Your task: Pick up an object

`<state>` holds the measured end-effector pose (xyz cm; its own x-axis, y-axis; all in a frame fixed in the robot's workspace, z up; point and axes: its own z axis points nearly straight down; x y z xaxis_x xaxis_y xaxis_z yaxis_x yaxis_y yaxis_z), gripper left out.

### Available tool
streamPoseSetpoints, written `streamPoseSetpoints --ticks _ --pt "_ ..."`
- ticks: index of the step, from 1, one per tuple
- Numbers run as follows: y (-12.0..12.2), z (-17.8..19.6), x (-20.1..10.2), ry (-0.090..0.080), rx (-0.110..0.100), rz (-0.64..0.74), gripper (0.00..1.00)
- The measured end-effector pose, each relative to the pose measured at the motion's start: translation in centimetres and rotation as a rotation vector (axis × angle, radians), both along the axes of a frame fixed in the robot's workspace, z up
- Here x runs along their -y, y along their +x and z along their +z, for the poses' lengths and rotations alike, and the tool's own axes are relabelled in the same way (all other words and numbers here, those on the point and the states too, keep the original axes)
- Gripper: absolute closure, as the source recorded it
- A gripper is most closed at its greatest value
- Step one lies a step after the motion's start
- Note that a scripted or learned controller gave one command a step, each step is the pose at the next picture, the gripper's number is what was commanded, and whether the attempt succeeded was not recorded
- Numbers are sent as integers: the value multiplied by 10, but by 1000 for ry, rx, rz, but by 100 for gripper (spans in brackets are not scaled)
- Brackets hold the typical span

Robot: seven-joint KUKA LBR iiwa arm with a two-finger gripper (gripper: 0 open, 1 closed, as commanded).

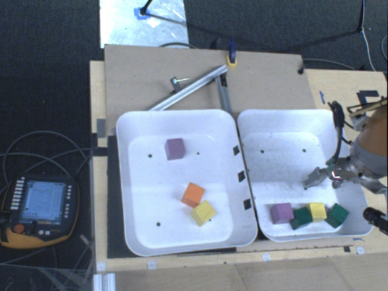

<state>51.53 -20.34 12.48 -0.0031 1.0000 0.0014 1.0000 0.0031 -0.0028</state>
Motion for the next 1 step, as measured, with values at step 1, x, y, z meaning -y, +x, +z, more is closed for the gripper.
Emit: streamPoseSetpoints --ticks 1 --pt "0 -36 0 -1 1 0 0"
